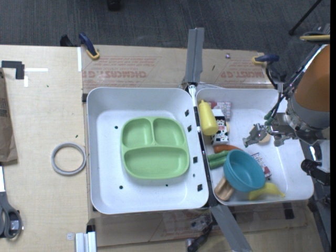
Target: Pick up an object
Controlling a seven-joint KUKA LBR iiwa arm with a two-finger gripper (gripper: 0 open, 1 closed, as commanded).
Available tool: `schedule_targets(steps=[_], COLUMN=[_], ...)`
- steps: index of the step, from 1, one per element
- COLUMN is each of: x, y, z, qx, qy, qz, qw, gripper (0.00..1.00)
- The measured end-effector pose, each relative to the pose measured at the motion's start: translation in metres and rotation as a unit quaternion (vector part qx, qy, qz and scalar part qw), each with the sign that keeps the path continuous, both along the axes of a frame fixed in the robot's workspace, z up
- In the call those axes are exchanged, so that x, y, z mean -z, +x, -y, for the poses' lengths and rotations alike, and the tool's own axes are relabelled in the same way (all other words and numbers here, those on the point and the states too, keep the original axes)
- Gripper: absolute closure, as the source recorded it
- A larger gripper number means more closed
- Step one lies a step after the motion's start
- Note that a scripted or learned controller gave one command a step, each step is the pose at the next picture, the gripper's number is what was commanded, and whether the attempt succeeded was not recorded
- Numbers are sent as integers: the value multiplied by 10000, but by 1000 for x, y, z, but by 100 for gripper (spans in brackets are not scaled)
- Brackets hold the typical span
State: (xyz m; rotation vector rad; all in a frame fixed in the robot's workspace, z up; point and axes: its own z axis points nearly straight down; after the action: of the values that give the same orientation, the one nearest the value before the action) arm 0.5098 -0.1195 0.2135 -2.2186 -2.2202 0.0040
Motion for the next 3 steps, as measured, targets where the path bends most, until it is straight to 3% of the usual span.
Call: schedule_targets(steps=[1, 2, 3], x=[111, 115, 105], y=[-29, 63, 63], z=[10, -14, -10], qx=[-2029, -1840, -1809], qy=[-31, -32, -56], qz=[73, 105, 114], qw=[9792, 9829, 9834], gripper=[0, 0, 100])
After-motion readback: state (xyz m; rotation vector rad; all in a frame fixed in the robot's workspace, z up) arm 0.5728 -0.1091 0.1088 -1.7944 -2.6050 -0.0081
